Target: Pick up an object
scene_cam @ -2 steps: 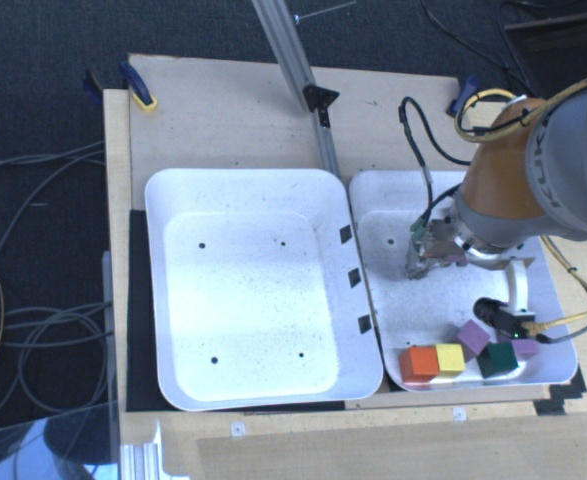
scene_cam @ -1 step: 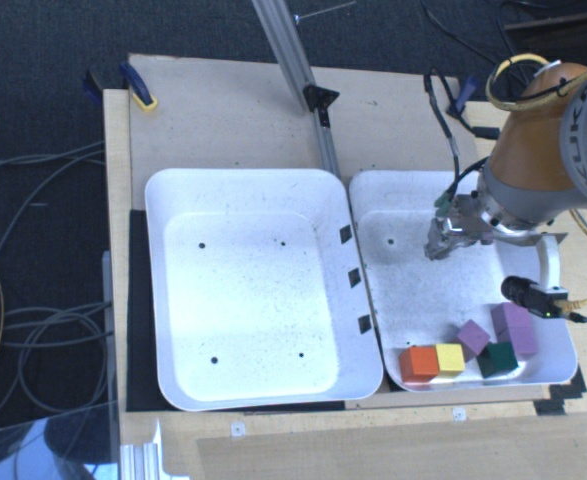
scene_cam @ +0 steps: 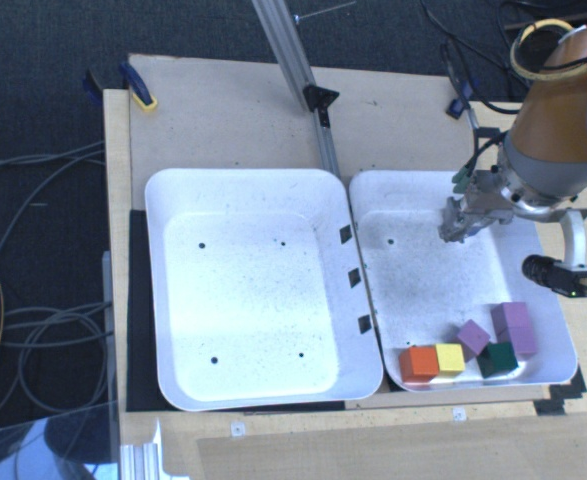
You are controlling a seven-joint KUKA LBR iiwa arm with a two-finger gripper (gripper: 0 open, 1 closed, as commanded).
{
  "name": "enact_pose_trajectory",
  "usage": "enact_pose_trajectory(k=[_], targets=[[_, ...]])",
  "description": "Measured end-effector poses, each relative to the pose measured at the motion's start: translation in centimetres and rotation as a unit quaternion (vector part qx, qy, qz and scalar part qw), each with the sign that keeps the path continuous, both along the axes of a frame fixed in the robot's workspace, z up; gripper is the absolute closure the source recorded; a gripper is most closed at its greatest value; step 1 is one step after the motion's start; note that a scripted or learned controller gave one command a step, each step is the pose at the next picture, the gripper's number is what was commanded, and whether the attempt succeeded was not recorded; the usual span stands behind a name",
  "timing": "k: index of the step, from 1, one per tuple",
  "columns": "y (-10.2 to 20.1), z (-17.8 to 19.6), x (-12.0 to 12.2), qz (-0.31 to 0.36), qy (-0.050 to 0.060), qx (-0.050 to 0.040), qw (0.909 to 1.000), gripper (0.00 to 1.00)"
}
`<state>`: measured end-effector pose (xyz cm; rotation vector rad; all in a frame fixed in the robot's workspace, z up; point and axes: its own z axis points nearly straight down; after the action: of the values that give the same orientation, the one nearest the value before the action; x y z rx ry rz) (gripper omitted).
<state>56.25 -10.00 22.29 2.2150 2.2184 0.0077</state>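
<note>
Worktop point(scene_cam: 243, 108): tan board carrying two shallow white bins side by side, clamped at the far corners, probably to keep the board from shifting.

Left bin point(scene_cam: 173, 368): bare floor.

Right bin point(scene_cam: 413, 288): all the objects sit here, crowded into the near right corner, touching or nearly so.

Arm point(scene_cam: 558, 118): reaches in from the right, wrist hanging above the far part of the right bin.

Pincer point(scene_cam: 460, 223): hovers over bare bin floor, well apart from the cluster. Too small and blurred to resolve; cannot tell whether it is apart or together. Nothing is seen held in it.

Objects, left to right: orange block point(scene_cam: 420, 362), yellow block point(scene_cam: 450, 358), small purple block point(scene_cam: 474, 336) tilted, dark green block point(scene_cam: 496, 360), larger purple block point(scene_cam: 518, 328) against the right wall.

Judgement: pick not yet begun. The tight packing and the wall close by leave little room around any one block; the orange one, at the open left end, looks most reachable.
</note>
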Motion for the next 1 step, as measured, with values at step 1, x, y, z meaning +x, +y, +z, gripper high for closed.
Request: enact_pose_trajectory(k=[1], targets=[[5.92,-0.51,0.07,0.003,0.004,0.0021,1.0000,1.00]])
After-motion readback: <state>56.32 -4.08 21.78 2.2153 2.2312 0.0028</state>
